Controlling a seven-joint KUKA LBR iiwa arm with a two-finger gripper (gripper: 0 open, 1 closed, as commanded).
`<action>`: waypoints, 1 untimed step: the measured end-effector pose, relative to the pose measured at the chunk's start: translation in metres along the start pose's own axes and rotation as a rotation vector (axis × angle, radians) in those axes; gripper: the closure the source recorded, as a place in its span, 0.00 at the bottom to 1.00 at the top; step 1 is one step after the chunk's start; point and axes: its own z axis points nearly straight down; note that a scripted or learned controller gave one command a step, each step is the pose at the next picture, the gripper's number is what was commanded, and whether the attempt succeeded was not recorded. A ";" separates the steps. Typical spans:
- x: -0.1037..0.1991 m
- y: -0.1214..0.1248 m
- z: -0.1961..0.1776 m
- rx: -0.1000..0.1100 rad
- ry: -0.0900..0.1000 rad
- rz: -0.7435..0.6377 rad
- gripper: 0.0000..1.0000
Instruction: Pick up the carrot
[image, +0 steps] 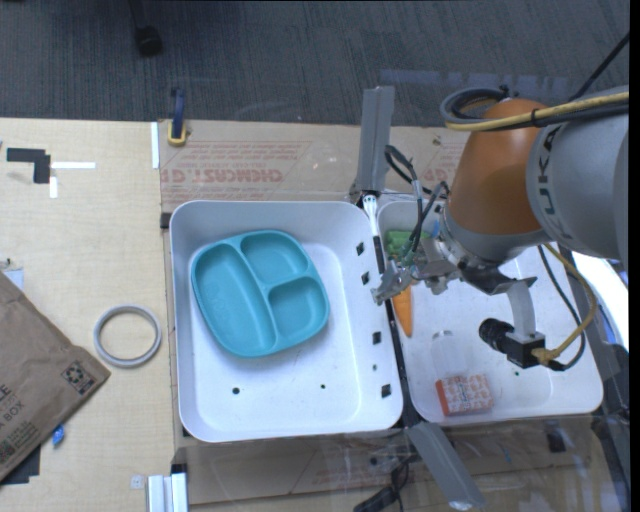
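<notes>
The carrot (403, 313) is a small orange piece at the left edge of the right bin (520, 400), close to the wall between the two bins. My gripper (398, 284) hangs directly over the carrot's upper end, under the grey and orange arm that covers the bin's back half. The carrot's top is hidden by the gripper, so I cannot make out whether it is gripped.
A green item (398, 243) lies just behind the gripper in the right bin, and a red and white packet (463, 394) sits near that bin's front. The left bin (200, 400) holds a blue divided plate (260, 292). A tape ring (127, 334) lies on the bench to the left.
</notes>
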 end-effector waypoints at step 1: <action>-0.003 -0.026 -0.068 -0.002 0.000 -0.022 0.00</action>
